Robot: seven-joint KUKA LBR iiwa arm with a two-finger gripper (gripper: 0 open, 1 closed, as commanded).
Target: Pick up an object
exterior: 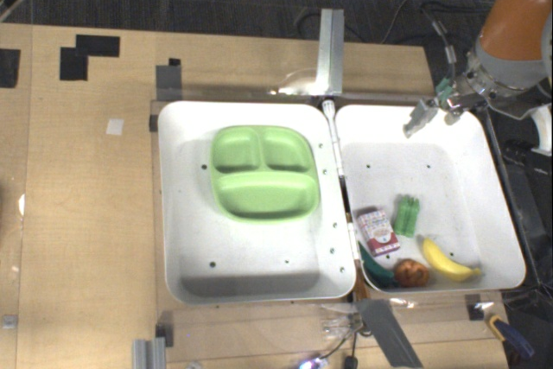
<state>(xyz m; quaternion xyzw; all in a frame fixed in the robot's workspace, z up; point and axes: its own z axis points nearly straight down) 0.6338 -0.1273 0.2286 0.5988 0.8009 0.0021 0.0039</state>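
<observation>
On the left of the counter (78, 212) sits the left bin (186, 264), and in it lies a green divided tray (262, 170), set toward the bin's far edge, with the near part of the bin floor bare around it. A metal post (332, 52) stands at the far edge of the counter, just above the seam where the two bins meet.

The right bin (449, 160) carries everything small, all crowded into its near edge. Toward the near left corner lies a small red and white packet (377, 231), and a dark teal thing (377, 272) sits below it against the wall. Just right of the packet lies a green object (406, 215). Below that, close to the near wall, sits a reddish-brown fruit (413, 273), and beside it, toward the near right corner, a banana (447, 260) lies at a slant.

My gripper (421, 117) hangs over the far edge of the right bin, well apart from those objects. Whether it is parted or closed I cannot tell.
</observation>
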